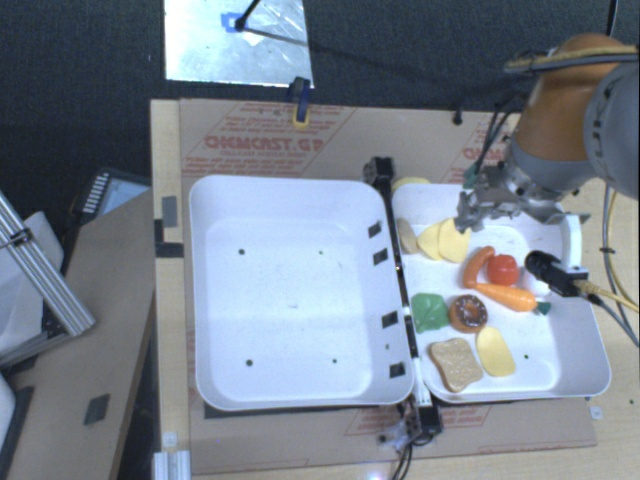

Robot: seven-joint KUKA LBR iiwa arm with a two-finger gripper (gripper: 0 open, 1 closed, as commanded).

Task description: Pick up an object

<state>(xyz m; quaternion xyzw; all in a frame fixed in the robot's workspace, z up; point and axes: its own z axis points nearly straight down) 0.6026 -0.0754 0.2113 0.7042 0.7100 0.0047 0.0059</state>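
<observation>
Gripper [470, 218] low in right bin [585, 363], just above yellow fruit pieces [445, 240]; finger opening can't tell, nothing visibly held. Risk: crowded toys, fingers may glance off the rounded pieces or nudge the sausage [476, 265].

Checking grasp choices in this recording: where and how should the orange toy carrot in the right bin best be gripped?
Grip the orange toy carrot across its thicker left half, coming from above. It lies flat, nearly crosswise, so the jaws should close across its narrow width. The red toy tomato crowds its upper side.
</observation>
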